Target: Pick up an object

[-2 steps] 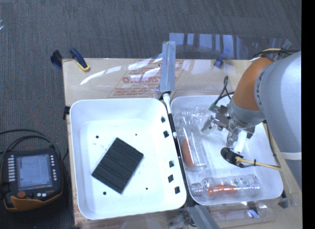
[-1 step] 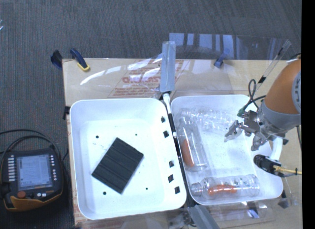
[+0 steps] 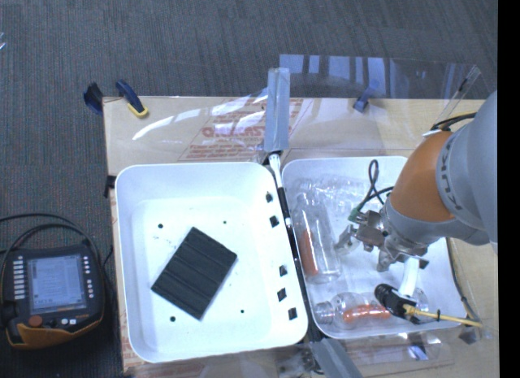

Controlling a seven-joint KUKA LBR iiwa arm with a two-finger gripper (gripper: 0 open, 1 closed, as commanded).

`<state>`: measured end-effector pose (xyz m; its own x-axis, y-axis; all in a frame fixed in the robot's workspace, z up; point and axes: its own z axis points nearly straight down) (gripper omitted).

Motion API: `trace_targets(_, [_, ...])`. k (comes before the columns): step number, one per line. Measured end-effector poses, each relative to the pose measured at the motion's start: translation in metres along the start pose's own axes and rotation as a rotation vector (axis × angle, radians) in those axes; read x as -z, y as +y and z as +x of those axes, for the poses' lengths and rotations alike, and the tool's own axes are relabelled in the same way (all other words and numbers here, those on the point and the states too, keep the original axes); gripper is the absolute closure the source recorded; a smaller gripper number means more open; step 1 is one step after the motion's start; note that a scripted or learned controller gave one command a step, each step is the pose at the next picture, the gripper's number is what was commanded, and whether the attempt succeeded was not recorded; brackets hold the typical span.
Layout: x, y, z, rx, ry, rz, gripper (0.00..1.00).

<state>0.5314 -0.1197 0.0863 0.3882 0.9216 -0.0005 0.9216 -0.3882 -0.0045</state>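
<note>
Floor: dark grey ribbed carpet ran around the tabletop; a teach pendant with a lit screen lay on it past the tabletop's left edge.
Tabletop: pale brown board, with a blue clamp at its far left corner and a clear screen along its far edge.
Left bin: sat on the tabletop's left half and held a black ribbed slab lying flat and askew.
Right bin: sat toward the tabletop's right edge and held clear bottles, one with an orange core by the dividing wall and another at the near edge.
Claw: hung low over the right bin's middle, near the bottles; whether it was spread or pressed together could not be told.
</note>
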Motion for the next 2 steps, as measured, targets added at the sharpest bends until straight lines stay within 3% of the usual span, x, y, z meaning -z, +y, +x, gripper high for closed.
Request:
trace_targets(1, [0.155, -0.003, -0.026, -0.149, -0.001, 0.001, 0.00])
trace_targets(2, [0.002, -0.040, 0.000, -0.163, -0.007, -0.016, 0.00])
